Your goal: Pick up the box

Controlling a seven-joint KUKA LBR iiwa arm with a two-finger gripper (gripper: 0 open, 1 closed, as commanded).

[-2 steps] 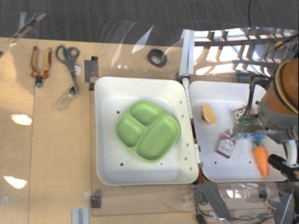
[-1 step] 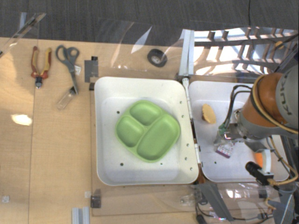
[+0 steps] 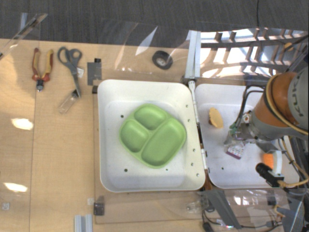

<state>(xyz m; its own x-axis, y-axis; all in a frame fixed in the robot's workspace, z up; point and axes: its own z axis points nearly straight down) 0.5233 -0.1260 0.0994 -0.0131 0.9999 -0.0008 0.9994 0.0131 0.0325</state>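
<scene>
Arm's gripper (image 3: 237,138) sits low directly over the small box (image 3: 235,151); grip state cannot be told, box apparently not yet lifted.

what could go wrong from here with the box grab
1. The gripper sits right over the small purple-and-white box in the right bin, and the arm hides the contact, so a slightly off-centre descent could push the box away instead of trapping it.
2. The box appears to lie flat and low, so it may slip out on lifting.
3. An orange item and a tan food piece lie nearby; a sweep might knock them.
</scene>
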